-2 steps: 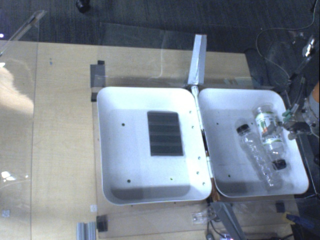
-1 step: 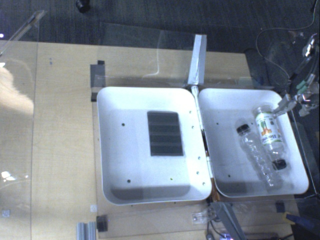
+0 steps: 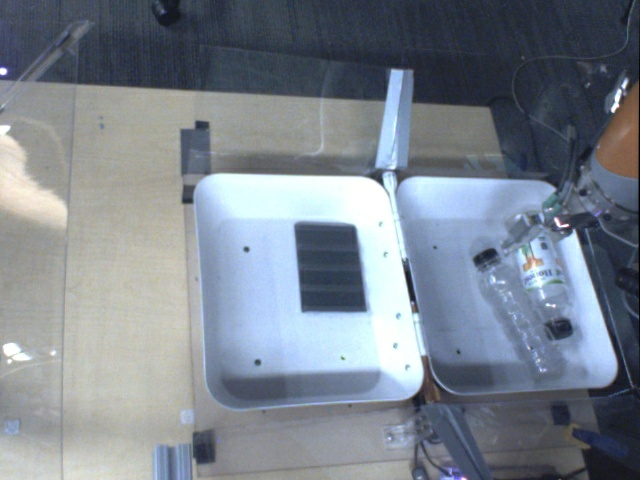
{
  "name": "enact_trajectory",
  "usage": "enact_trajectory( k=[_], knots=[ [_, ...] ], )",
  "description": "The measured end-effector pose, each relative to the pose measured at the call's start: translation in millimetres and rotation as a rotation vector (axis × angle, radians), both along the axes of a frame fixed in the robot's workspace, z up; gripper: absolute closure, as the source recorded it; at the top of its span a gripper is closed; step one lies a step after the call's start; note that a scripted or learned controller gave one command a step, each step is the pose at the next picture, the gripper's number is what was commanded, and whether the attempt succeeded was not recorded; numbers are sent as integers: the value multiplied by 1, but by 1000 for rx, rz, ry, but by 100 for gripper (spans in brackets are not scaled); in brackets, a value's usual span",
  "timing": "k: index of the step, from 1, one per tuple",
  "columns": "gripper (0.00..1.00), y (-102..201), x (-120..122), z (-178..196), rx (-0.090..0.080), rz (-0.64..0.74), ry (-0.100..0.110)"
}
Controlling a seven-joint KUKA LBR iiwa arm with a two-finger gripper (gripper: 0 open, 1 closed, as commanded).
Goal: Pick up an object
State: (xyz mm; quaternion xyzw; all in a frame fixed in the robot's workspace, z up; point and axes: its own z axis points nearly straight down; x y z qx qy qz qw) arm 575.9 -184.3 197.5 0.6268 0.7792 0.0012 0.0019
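Pale wooden bench (image 3: 120, 298) carries two shallow white bins side by side. At the right bin (image 3: 450, 348), the gripper (image 3: 548, 218) hangs over the far right corner; whether its claw is released or clenched cannot be told. Just below it lie two clear plastic bottles: one with a green-orange label (image 3: 541, 273) and one with black caps (image 3: 515, 308). A dark ribbed rectangular pad (image 3: 329, 267) lies flat in the left bin (image 3: 230, 368), well apart.

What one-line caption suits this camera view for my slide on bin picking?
Gripper poised over two clear plastic bottles in the right bin; a dark ridged block in the left bin.
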Motion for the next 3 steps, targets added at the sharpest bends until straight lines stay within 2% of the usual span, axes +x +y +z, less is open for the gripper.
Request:
enact_trajectory(
  k=[1, 2, 3],
  knots=[
    [0, -15, 24, -82, -1, 5, -4],
    [0, -20, 74, -50, -1, -54, -5],
    [0, -21, 51, -108, -2, -22, -7]
  ],
)
